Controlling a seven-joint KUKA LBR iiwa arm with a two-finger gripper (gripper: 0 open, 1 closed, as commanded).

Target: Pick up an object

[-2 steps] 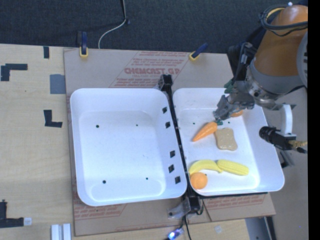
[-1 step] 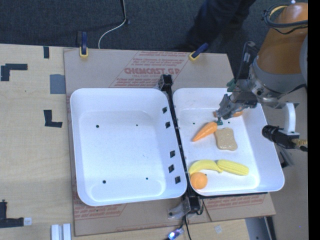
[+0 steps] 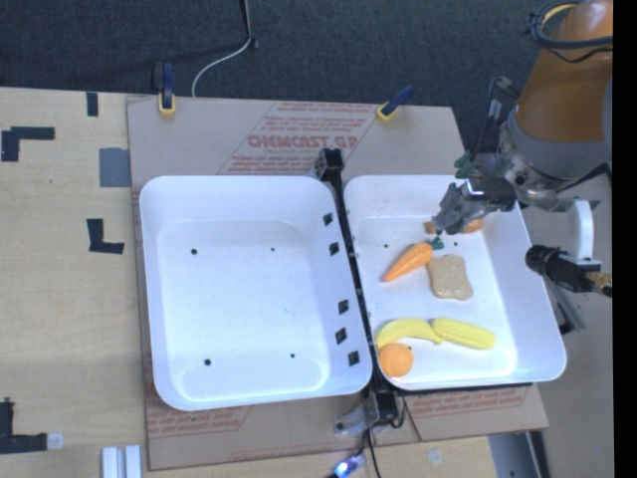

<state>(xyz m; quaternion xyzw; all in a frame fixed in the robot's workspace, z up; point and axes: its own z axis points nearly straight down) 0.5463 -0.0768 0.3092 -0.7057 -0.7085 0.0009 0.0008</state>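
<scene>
Five toys crowd the right bin (image 3: 537, 312), the carrot (image 3: 409, 262) lying at seven o'clock of the gripper (image 3: 450, 217), whose grip state I cannot tell, so a descent risks nudging it aside.

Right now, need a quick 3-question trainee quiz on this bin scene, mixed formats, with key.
1. True or false: the carrot lies in the left bin.
2. Which item lies nearest the orange ball? A) banana B) tan bread slice C) carrot
3. Fill in: the gripper hovers over the ____ bin.

Key: 1 false, it lies in the right bin. 2 A. 3 right.
</scene>
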